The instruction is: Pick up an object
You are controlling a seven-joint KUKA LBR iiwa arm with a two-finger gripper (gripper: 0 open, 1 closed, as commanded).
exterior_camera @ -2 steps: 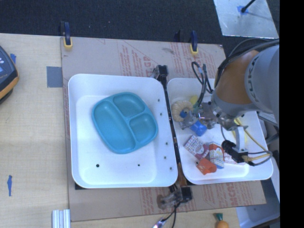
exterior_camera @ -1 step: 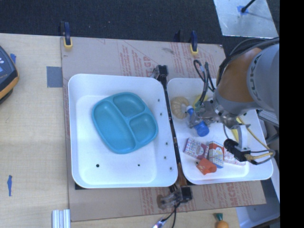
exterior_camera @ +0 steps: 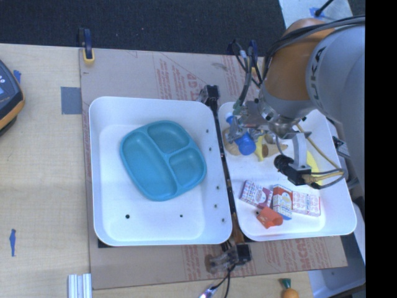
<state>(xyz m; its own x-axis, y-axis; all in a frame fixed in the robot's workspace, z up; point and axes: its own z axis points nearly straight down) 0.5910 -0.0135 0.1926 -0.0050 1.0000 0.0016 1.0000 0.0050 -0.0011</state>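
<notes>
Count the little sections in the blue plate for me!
3. The blue plate in the left bin has one big section on its left side and two smaller ones on its right side, upper and lower.

Cardboard sheet (exterior_camera: 186, 73) under the bins: red printed lettering along its far and near margins, too small and slanted to read. Flat packet (exterior_camera: 282, 198) in right bin (exterior_camera: 335, 225), near side: red and white print, characters blurred, no word legible. No other readable label, brand or number anywhere.
</notes>
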